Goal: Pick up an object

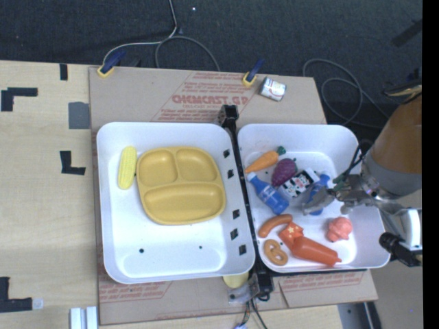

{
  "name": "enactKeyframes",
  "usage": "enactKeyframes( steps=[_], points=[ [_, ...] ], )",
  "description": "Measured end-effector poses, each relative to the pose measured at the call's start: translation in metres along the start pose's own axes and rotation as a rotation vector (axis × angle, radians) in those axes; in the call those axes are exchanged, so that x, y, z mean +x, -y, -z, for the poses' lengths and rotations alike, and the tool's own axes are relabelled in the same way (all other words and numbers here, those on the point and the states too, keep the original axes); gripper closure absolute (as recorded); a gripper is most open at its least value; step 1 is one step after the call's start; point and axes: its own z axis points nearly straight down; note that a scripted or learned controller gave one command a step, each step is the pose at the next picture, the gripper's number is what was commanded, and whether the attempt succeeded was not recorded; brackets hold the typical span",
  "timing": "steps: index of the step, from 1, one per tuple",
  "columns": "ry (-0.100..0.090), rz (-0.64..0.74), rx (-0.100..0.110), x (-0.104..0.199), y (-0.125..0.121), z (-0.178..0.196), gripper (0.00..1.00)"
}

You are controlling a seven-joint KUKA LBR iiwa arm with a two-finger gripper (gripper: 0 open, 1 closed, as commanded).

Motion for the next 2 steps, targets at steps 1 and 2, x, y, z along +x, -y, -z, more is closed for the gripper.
enactKeyframes(
  steps=[1, 2],
  points=[
    [0.001, 0.007, -0.026, 0.030, -0.062, -0.082, 0.00],
    [0.001, 0.004, 0.001, 0.035, -0.139, -0.100, 0.00]
  ],
)
